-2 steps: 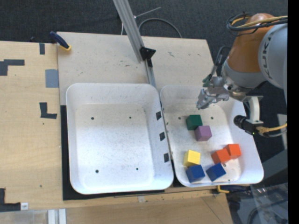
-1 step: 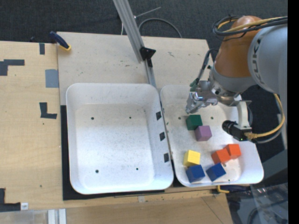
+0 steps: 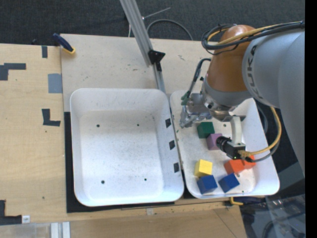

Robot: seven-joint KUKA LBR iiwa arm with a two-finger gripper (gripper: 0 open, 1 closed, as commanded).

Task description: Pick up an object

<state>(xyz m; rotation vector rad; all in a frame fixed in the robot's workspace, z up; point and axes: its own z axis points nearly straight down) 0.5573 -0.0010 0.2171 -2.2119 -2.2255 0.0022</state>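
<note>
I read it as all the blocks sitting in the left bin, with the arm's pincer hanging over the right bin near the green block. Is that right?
Not quite. The camera view shows the blocks in the right bin, not the left bin: the green block, with purple, yellow, orange and two blue ones nearby. The rest stands: the pincer hangs over the right bin near the green block.

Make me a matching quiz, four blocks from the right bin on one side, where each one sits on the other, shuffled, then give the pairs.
Things:
1. green block
2. yellow block
3. orange block
4. purple block

Places:
A. just above the left blue block
B. nearest the gripper
C. just below the green block
D. above the right blue block

Pairs: 1-B, 2-A, 3-D, 4-C
</note>
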